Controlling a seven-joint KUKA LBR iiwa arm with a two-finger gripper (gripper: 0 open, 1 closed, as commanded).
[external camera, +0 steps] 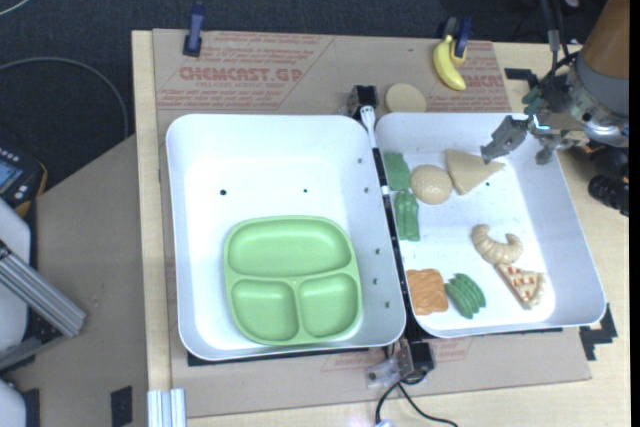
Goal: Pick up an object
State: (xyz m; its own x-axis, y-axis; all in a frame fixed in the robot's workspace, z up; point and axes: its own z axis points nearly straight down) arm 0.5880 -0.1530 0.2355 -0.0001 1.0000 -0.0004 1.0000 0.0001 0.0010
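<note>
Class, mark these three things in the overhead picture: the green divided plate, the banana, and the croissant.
green divided plate (291, 246): camera view, on the floor of its large upper compartment.
banana (447, 66): camera view, on the middle of its yellow curve.
croissant (497, 246): camera view, on the middle of its body.

Bench (250, 75) bears two bins (190, 175); banana (449, 65).

Tan wedge (470, 171) lies flat in right bin (575, 245), upper part, touching round bun (431, 184).
</note>
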